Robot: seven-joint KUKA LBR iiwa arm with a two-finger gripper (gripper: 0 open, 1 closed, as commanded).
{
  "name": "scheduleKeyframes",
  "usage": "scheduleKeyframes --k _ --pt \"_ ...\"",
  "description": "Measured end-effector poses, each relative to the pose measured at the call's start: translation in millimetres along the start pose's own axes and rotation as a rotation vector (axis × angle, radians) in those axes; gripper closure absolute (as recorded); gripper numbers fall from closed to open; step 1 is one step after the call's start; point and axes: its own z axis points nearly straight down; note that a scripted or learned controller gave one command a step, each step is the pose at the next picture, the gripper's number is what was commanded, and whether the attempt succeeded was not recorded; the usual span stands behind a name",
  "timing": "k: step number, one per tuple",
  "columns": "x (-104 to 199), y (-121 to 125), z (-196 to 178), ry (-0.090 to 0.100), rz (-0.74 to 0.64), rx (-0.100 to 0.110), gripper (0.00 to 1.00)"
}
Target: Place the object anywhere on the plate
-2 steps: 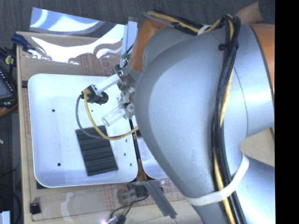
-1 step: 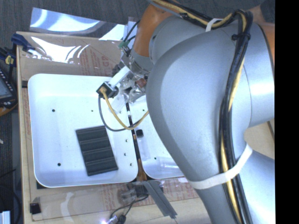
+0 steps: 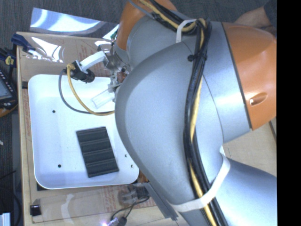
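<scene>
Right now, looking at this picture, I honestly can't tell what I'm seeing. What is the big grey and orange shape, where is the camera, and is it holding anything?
The big grey and orange shape is a robot arm. The camera is fixed above the bench and looks down at a slant, so the arm, reaching in from the right, looms very close and hides much of the scene. Below it sits a shallow white bin. In the bin lies a dark ribbed rectangular pad, lying flat. A yellow and a black cable loop over the bin toward the arm's tip. The gripper, the arm's two-fingered hand, is near the bin's upper edge, where something pale and see-through shows. I cannot tell whether it holds anything.
</scene>
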Motion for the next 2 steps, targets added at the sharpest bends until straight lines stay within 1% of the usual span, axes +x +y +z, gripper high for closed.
scheduleKeyframes --k 1,2 --pt "11 -76 -48 0.0 -0.038 0.0 1.0" --pt "-20 -3 -72 -0.007 -0.094 0.004 1.0"
